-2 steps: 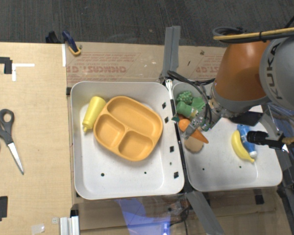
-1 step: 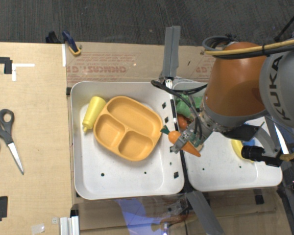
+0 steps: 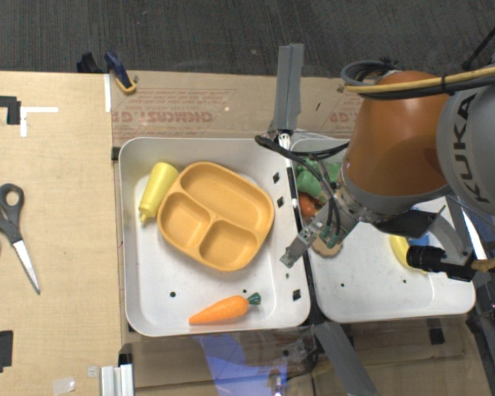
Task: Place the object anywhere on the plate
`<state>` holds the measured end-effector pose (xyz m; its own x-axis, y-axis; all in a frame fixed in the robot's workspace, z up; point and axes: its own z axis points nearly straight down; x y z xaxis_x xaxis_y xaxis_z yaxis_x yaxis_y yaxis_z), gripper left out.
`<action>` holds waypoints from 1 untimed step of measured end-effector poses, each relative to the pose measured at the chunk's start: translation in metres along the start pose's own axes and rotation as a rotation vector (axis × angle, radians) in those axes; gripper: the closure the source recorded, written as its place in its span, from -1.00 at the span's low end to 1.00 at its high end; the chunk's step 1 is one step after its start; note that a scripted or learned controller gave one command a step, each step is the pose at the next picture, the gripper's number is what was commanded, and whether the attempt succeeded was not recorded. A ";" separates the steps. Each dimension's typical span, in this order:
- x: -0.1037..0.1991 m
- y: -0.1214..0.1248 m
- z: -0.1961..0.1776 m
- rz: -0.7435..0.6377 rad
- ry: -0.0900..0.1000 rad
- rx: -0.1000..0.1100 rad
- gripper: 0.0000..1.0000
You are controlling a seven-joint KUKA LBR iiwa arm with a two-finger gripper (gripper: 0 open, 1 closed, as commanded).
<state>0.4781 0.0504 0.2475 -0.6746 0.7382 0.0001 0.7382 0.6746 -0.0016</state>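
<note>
An orange divided plate (image 3: 214,214) lies in the left bin (image 3: 140,304). A yellow bottle-shaped toy (image 3: 156,190) rests against the plate's left rim. An orange toy carrot (image 3: 223,308) with a green top lies near the bin's front edge. My gripper (image 3: 309,239) hangs over the divider between the two bins, just right of the plate, under the big orange wrist band (image 3: 396,139). A small tan thing (image 3: 327,246) sits right at the fingertips; whether it is gripped is unclear. Green and red toys (image 3: 313,190) show beside the arm in the right bin (image 3: 379,295).
A yellow item (image 3: 398,248) and a blue one (image 3: 422,239) lie in the right bin, partly hidden by the arm. Scissors (image 3: 12,229) lie on the wooden bench at the far left. A grey post (image 3: 288,89) stands behind the bins.
</note>
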 end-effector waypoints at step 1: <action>-0.001 0.000 -0.008 0.000 0.000 0.001 1.00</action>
<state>0.4790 0.0498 0.2557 -0.6746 0.7382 -0.0001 0.7382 0.6746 -0.0027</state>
